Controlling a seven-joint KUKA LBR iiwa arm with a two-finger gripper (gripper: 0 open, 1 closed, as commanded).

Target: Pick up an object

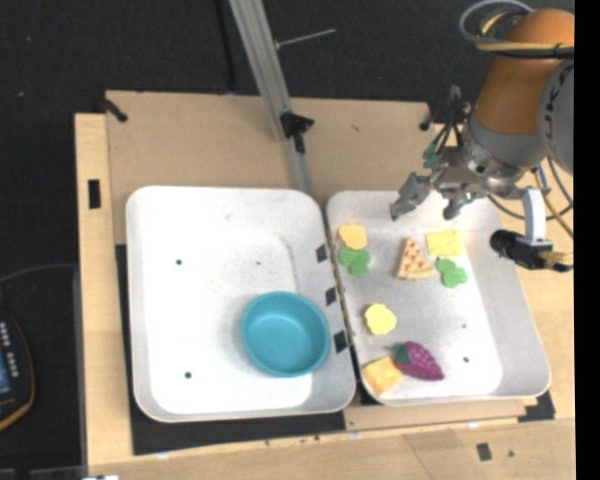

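Note:
My gripper [427, 202] hangs above the far edge of the right bin [500, 298], its two dark fingers spread apart with nothing between them. Just below it lie a pizza slice [413, 259] and a yellow cheese square [443, 243], with a green piece [452, 274] beside them. Further left in that bin sit a yellow piece [352, 235] and a green leafy piece [356, 260]. Nearer the front are another yellow piece [380, 319], a purple grape bunch [419, 360] and a yellow-orange wedge [383, 375].
The left bin [190, 238] holds a blue bowl [284, 333] near its front right. A slanted metal post [265, 68] rises behind the bins. A handheld controller [0, 363] lies at the far left edge.

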